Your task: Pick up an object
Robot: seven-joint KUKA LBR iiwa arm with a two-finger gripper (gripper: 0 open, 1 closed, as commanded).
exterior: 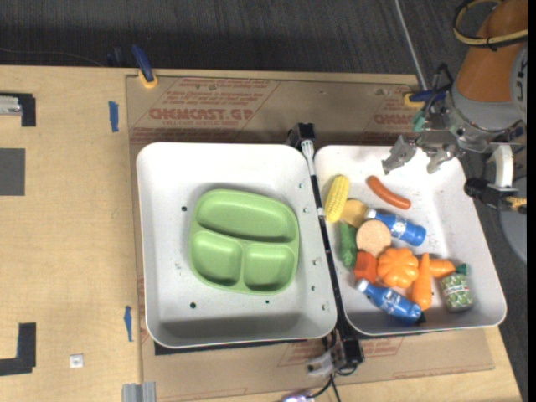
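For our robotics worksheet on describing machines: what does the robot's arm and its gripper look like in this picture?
The arm is bulky and rounded, orange in its upper section with a grey segment below. A yellow cable loops beside the orange part. The gripper is a small grey metal assembly with blue wiring at its top, ending in two pale grey jaws. A white block sits at the wrist's side.

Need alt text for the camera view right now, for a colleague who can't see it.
The gripper, fingers open and holding nothing, hovers over the back of the right bin near a hot dog, above a heap of toy food. The left bin holds a green divided tray.
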